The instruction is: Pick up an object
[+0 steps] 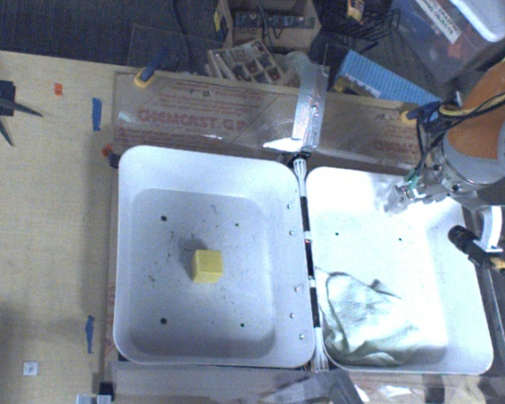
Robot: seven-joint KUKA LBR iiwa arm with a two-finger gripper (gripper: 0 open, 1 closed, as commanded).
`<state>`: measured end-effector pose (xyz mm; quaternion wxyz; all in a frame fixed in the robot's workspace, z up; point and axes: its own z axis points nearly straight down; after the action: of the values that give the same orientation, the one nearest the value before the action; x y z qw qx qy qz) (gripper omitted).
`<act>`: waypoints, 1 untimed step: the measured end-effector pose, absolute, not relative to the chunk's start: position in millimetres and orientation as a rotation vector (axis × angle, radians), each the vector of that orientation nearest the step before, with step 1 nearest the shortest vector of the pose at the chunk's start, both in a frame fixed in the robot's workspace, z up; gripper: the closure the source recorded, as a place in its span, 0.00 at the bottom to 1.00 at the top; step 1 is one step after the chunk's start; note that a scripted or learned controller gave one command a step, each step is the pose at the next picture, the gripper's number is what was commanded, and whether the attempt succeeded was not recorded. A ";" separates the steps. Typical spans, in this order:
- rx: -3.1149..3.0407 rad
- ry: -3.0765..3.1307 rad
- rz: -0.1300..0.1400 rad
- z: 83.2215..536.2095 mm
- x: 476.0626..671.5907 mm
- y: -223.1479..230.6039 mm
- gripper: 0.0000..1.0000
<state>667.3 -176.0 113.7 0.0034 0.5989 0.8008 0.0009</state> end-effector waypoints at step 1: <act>2.258 2.176 0.002 166.5 667.4 -190.5 1.00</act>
<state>667.4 -190.5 166.5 0.0028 0.7201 0.6938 0.0008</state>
